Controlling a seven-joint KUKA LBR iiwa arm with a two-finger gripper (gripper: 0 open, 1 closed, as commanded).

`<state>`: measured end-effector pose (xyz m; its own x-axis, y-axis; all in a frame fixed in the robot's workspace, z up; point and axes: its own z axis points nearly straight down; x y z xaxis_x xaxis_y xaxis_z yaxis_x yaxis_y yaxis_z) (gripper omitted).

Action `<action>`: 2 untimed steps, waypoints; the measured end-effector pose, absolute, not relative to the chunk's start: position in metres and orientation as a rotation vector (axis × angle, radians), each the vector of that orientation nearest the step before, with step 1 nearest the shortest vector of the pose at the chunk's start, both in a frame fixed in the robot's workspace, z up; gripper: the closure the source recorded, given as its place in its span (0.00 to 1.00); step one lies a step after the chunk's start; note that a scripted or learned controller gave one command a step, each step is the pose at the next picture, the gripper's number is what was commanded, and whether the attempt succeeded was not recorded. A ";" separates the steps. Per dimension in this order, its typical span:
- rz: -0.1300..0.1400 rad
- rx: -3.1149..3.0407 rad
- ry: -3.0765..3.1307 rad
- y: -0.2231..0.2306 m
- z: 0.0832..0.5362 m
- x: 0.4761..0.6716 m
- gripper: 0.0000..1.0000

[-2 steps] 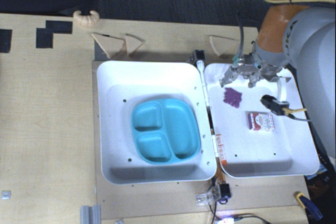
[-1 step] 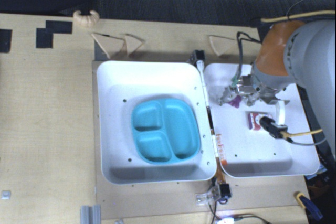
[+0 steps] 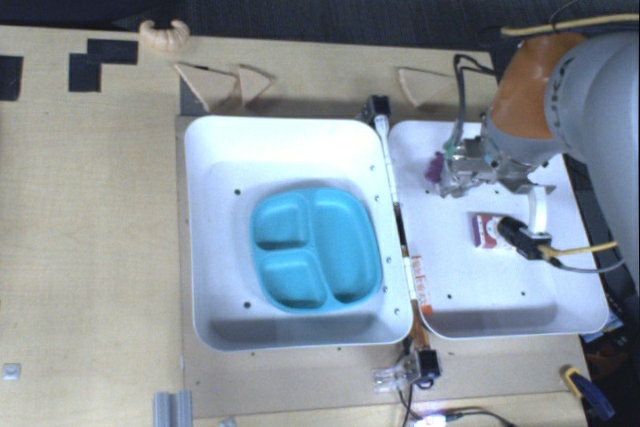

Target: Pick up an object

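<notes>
On the pale wooden counter [image 3: 90,215], two shallow white bins side by side. In the left bin [image 3: 215,215], a blue divided tray [image 3: 316,247] with three compartments, flat on the floor, roughly in the middle, turned a little askew to the bin's walls. Over the back part of the right bin [image 3: 450,300], the claw [image 3: 462,173], low above the white floor, carried by the grey arm [image 3: 600,105] with its orange band [image 3: 525,95] reaching in from the right. Claw apart, together or clamped on something: impossible to tell from this angle. Just to the left of the claw, touching it or very nearly so, a small purple thing [image 3: 437,167], too small and too hidden to name further. Nearer the front than the claw, close to the middle of the same bin, a small red-and-white packet [image 3: 483,230] lying flat, apart from the purple thing. On the rim between the two bins, toward the front, a small reddish label [image 3: 418,280].
</notes>
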<state>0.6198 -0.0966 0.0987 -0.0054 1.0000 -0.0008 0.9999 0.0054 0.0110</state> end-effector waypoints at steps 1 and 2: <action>0.003 2.214 2.221 -0.207 0.122 0.646 1.00; 0.005 2.211 2.226 -0.179 0.106 0.670 1.00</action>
